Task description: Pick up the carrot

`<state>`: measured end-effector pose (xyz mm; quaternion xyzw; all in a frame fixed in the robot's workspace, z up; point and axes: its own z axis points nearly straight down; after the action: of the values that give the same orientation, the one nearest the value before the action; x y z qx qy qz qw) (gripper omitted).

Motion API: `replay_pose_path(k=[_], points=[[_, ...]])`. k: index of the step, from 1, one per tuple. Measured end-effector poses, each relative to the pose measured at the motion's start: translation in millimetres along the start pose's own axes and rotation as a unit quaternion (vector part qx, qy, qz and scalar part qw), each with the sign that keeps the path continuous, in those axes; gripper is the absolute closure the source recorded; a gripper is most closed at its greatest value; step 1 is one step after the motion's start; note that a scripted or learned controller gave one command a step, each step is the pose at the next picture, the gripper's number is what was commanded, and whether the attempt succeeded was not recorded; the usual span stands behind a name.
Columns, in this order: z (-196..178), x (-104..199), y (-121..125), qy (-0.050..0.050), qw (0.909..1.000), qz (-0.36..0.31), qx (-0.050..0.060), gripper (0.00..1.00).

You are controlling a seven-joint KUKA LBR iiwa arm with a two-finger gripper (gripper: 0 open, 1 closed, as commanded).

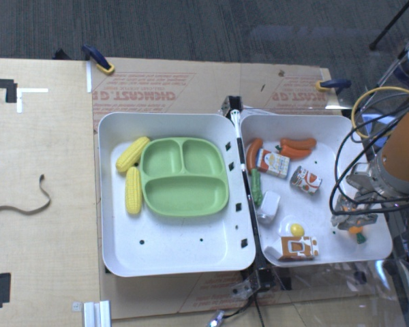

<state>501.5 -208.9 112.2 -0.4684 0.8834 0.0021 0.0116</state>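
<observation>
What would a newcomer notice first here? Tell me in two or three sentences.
The green divided plate in the middle of the left bin stands out first, with two yellow corn cobs beside its left edge. Next comes the right bin, cluttered with small food items, and the arm reaching over its right side.

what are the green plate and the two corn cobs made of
Green plate: looks like moulded matte plastic, one even colour, smooth divided sections. Corn cobs: probably plastic toys, uniform bright yellow with a slight sheen; rubber can't be ruled out.
</observation>
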Motion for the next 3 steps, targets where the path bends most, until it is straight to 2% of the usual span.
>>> replay_pose_path(k=[1,2,3], points=[[-9,-4,-1,-0.002,1.0,0.0,0.001,1.0],[20,-6,-14,0.0,0.9376,-0.348,-0.007,1.0],[11,-9,-14,-0.003,0.9385,-0.345,-0.007,1.0]])
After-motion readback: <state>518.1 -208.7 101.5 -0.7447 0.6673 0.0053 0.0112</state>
